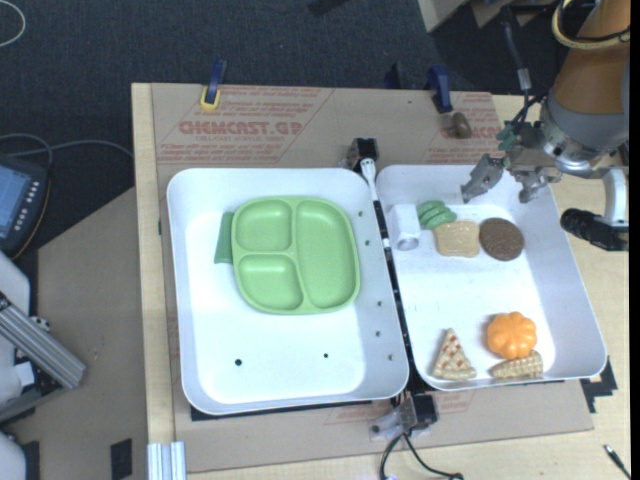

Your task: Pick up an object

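Note:
The right bin (560,298) holds a white cylinder (405,228), a green ridged piece (436,214), a tan bread slice (458,239), a brown round cookie (501,239), an orange pumpkin (511,334), a pizza wedge (453,357) and a corn-like piece (517,368). My gripper (505,181) hangs over the far edge of the right bin, above and behind the cookie. Its fingers (480,180) are spread apart with nothing between them.
The left bin (200,358) carries a green divided plate (296,253) lying on a darker green sheet. Blue and yellow clamps (212,88) hold the cardboard base at the back. The arm's grey and orange wrist (590,78) rises at the far right.

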Action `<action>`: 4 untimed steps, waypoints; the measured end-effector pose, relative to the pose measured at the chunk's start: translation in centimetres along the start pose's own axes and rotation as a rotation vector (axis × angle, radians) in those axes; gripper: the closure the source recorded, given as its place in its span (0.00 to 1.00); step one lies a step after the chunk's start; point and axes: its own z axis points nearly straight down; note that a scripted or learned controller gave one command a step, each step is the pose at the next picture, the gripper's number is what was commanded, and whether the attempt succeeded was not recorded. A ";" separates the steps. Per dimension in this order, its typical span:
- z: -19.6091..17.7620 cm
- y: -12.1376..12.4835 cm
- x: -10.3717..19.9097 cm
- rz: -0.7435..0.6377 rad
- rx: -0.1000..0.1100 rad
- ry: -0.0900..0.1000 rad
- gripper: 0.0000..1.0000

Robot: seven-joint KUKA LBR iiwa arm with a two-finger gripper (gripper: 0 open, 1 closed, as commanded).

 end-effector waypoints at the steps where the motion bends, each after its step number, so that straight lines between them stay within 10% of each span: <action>1: -0.8 0.3 0.0 -0.002 -0.014 -0.002 0.00; 4: 12.3 0.8 -0.1 -0.004 -0.015 -0.003 0.00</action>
